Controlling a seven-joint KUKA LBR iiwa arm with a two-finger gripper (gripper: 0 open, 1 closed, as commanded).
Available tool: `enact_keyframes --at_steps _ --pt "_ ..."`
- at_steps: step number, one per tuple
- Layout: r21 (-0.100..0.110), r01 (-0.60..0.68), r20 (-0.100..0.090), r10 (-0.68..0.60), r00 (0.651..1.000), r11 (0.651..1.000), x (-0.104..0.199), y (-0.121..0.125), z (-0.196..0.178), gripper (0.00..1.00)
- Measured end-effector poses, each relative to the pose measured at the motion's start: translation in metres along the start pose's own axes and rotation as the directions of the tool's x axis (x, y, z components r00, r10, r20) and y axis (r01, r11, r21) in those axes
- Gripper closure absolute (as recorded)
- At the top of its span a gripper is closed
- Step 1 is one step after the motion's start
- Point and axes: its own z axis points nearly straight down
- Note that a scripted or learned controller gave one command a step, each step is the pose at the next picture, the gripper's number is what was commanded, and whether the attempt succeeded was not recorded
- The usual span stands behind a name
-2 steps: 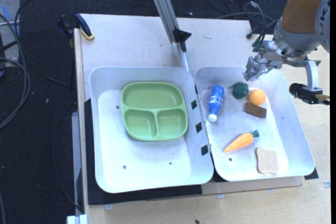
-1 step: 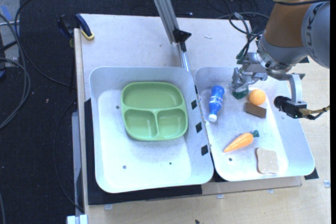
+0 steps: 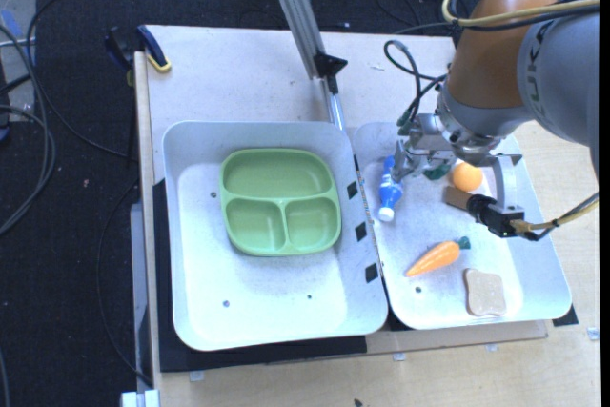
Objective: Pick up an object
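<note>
Over the right bin (image 3: pixel 543 291) we see the arm (image 3: pixel 534 62) reaching in, its gripper (image 3: pixel 412 159) low above the bin's upper left part. We cannot tell its state from this angle. Just beside and below it lies a blue and white tube (image 3: pixel 388 193), near the bin's left wall. An orange ball (image 3: pixel 466 176) sits close under the wrist. A toy carrot (image 3: pixel 436 257) lies farther down, with a tan slice of bread (image 3: pixel 484 292) near it. On the left bin (image 3: pixel 191 300) rests a green divided plate (image 3: pixel 281 202).
</note>
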Motion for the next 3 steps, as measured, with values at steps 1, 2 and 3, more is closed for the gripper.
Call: enact_keyframes --at_steps 1,2,3 --pt "0.001 0.000 -0.001 0.000 1.000 1.000 0.044 -0.036 -0.005 1.00" --pt "0.001 0.001 -0.001 -0.001 1.000 1.000 0.090 -0.066 -0.002 1.00" --pt "0.000 0.001 0.000 -0.001 1.000 1.000 0.137 -0.082 -0.001 1.00"
